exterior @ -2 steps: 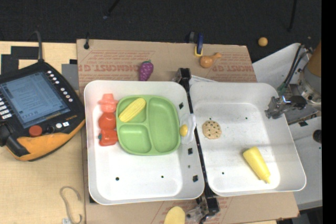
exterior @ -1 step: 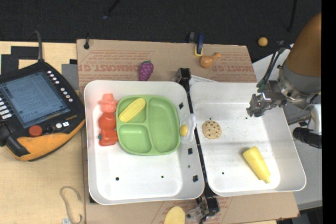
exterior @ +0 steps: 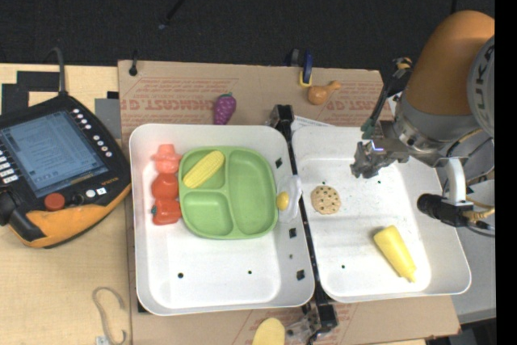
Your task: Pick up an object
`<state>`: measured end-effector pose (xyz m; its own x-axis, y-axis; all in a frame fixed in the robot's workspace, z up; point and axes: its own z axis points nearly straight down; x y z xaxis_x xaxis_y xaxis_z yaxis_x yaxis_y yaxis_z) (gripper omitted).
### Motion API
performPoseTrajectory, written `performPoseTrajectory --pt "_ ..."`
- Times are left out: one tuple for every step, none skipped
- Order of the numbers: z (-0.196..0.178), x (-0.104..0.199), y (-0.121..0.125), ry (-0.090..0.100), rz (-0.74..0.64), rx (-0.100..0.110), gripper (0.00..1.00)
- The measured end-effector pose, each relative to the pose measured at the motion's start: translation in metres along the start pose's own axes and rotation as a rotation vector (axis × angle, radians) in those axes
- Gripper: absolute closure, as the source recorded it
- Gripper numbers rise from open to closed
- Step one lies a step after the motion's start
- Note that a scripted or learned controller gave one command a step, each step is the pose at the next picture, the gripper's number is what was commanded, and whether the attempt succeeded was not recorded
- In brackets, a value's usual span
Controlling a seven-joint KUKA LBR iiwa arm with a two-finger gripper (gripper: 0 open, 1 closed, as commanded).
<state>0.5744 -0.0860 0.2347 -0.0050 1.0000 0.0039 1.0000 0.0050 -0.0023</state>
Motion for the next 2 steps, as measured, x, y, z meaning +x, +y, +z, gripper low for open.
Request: performPoseTrajectory --pt "-0.004 0.053 -0.010 -0.001 0.002 0.001 1.00" --pt "0.002 0.102 -0.020 -0.002 0.003 0.002 1.00"
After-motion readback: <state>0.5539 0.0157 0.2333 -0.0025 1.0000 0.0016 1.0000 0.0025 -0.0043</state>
